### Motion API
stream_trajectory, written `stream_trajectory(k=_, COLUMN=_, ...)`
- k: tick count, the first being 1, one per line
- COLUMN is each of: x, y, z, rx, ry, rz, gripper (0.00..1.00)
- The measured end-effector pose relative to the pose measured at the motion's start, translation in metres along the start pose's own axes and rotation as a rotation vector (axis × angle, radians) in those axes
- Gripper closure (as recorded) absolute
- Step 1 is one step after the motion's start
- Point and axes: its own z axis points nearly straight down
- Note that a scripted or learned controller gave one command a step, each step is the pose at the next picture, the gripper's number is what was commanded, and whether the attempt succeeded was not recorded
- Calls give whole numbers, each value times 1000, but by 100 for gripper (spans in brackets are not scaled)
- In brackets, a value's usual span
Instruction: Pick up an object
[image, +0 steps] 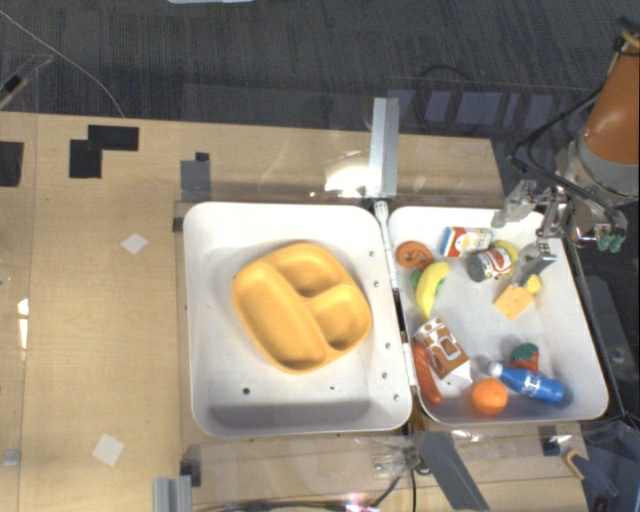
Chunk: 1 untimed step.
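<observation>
Nearest you, at the front of the right bin (590, 385), you have an orange ball (490, 397), a blue bottle (533, 384) lying on its side and a small red-and-green piece (525, 354) just behind it. A brown-and-white box (442, 350) lies tilted beside the bin's left wall. Farther back you see a yellow cheese wedge (514, 301), a banana (431, 285), a small can (491, 264), an orange round item (412, 254) and a red-and-white carton (464, 241). In the left bin (215, 400) sits a yellow divided tray (300, 303). The gripper (540, 235) hangs over the right bin's far right part, above the can and cheese wedge; its fingers (531, 262) are spread and pinch nothing. Both bins rest on the table (90, 350).
</observation>
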Motion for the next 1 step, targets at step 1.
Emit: stream_trajectory(k=1, x=-69, y=-17, z=126, rx=-3, ry=15, rz=116, gripper=0)
